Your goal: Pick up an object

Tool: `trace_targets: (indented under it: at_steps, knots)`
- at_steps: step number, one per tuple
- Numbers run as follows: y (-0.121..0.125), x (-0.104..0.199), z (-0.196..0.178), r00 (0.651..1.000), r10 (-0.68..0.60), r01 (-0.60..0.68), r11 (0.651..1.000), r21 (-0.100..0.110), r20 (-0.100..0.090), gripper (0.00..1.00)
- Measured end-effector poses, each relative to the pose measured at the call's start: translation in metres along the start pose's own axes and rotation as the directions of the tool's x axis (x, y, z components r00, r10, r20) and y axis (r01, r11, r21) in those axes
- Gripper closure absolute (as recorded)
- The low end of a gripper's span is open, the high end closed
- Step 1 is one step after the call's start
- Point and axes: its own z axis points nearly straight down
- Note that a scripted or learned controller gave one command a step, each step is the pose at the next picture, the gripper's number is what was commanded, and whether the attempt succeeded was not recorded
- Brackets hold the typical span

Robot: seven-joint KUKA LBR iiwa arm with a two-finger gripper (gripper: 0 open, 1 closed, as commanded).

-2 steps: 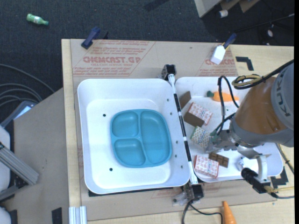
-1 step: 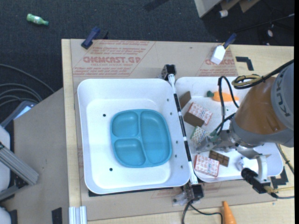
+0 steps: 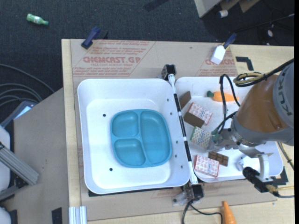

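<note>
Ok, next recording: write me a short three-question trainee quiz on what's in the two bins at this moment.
1. True or false: the blue divided plate lies in the left bin.
2. Multiple choice: how many compartments does the plate have? A) two B) three C) four
3. Fill in: the arm reaches over the ____ bin.

Key:
1. True. It lies flat near the middle of that bin.
2. B. Two smaller sections on its left side and one long one on its right.
3. Right. It hangs over the right bin, where several small patterned and brown packages lie beside an orange object.
</note>
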Motion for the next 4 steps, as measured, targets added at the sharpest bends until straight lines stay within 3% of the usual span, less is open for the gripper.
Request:
trace_targets:
  at_steps: [1, 2, 3, 4]
  knots:
    - [0.000, 0.000, 0.000, 1.000, 0.000, 0.000, 1.000, 0.000, 0.000, 0.00]
    - [0.000, -0.008, 0.019, 1.000, -0.001, 0.001, 1.000, 0.002, -0.001, 0.00]
    - [0.000, -0.007, 0.010, 1.000, 0.000, 0.000, 1.000, 0.002, -0.001, 1.00]
    - [0.000, -0.007, 0.010, 1.000, 0.000, 0.000, 1.000, 0.002, -0.001, 0.00]
